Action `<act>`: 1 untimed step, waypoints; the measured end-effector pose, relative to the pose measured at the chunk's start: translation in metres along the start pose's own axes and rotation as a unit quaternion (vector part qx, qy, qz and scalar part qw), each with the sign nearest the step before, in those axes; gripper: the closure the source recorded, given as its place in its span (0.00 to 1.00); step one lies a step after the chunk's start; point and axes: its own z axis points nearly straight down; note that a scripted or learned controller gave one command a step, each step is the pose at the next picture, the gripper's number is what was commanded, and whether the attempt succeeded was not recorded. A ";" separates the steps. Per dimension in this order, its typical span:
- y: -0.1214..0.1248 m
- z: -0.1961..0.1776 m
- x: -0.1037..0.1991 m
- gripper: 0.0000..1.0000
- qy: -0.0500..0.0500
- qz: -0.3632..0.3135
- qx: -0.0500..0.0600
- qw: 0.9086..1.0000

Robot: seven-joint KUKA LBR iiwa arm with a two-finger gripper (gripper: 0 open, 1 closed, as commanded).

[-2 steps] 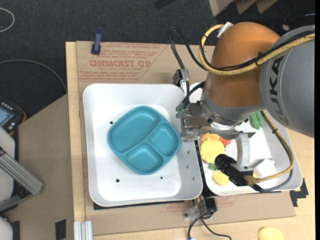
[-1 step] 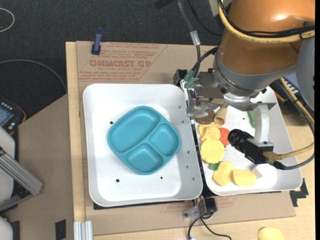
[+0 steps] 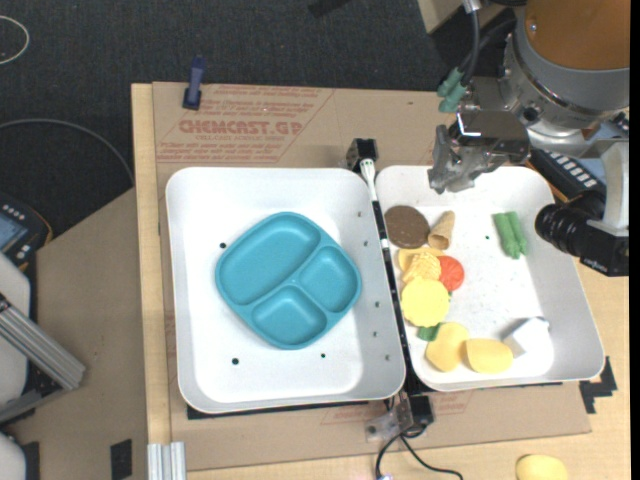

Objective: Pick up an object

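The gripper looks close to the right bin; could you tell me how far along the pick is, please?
Nothing looks picked yet. The gripper hangs over the far end of the right bin, with no item seen between its fingers. The brown disc, cone, green piece and yellow pieces all lie in the bin. Descending, grasping and lifting remain.

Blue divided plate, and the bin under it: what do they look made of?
Blue divided plate: apparently moulded plastic, matte to satin; uniform colour, rounded compartment edges, soft sheen. Left bin: probably thin formed white plastic, smooth; rounded corners and a raised rim, though painted metal can't be ruled out.
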 end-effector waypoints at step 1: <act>-0.003 0.039 0.087 1.00 -0.001 -0.006 0.010 1.000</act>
